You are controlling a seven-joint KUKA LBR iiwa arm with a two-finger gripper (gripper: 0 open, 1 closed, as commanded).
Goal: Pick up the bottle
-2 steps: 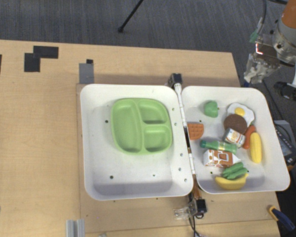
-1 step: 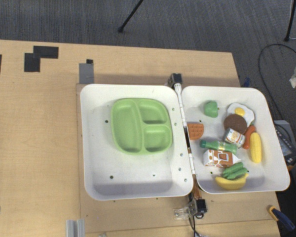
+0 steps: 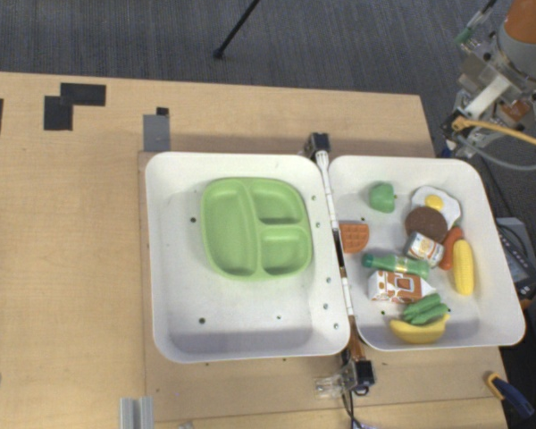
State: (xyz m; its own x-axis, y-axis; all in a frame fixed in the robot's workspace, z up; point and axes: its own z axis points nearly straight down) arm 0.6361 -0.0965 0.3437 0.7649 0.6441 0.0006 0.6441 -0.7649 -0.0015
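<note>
Green bottle lying on its side in the right-hand bin; gripper well apart, beyond that bin's far corner, grasp state indiscernible.

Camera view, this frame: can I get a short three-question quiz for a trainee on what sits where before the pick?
1. True or false: the green divided plate lies in the left-hand bin of the view.
2. Choose one: the green bottle is A) standing upright on the plate, B) lying on its side among toy foods in the right-hand bin, C) lifted clear by the arm.
3. In a few words: is the gripper over a bin or outside them?

Key: 1 true. 2 B. 3 Outside them, beyond the far right corner of the right-hand bin.
</note>
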